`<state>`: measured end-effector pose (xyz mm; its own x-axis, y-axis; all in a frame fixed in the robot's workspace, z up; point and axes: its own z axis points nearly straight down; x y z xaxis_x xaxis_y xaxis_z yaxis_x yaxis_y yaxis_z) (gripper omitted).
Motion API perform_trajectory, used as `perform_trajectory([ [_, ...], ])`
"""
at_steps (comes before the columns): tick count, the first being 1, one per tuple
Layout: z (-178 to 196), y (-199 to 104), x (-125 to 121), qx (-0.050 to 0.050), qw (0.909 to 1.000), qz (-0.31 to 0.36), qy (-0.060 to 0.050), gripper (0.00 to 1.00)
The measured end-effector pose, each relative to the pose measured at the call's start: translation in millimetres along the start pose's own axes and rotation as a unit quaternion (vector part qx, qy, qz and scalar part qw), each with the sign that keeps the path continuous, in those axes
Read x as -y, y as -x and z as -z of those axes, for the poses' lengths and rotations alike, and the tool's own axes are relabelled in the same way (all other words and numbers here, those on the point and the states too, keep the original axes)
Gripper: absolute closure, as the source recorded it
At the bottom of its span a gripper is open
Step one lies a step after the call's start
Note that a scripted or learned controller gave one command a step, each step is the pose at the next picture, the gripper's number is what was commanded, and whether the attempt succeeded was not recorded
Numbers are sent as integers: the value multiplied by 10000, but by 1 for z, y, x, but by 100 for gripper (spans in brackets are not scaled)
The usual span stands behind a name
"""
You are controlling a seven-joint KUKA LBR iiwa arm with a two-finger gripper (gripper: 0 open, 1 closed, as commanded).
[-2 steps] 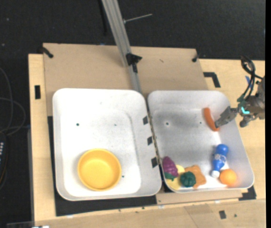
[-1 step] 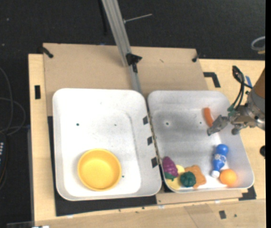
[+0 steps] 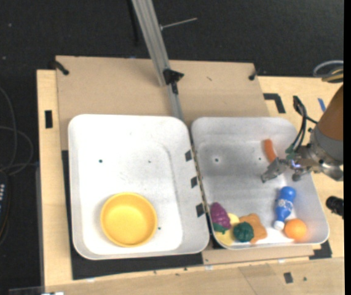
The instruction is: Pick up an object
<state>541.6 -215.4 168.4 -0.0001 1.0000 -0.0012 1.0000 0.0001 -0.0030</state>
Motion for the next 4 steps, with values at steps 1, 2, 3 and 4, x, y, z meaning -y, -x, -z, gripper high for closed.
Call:
perform_trajectory([
  [1,-61,0,8,-6,10000,-2,-11,0],
  [2,-46,1,6,0,10000,-21,28,100],
  [3,5,3,14,9,10000,-17,48,100],
  [4,52,-2,13,10,10000,17,53,100],
])
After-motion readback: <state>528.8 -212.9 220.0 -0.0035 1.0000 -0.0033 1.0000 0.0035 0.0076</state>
